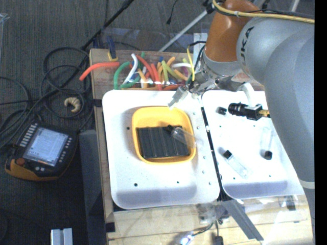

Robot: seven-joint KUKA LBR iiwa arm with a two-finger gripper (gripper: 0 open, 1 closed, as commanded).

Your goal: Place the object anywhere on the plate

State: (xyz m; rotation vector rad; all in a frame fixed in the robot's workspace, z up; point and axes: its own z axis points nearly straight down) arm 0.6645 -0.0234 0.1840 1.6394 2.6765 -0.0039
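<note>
One clear object (pixel 178 133) on one yellow plate (pixel 139 119), fingers (pixel 180 94) state unclear.

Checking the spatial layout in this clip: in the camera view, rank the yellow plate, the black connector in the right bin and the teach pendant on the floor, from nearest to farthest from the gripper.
1. Black connector, in the right bin, just right of the gripper.
2. Yellow plate, in the left bin, below-left; close to the connector's distance, so hard to call.
3. Teach pendant, on the floor at far left.
</note>
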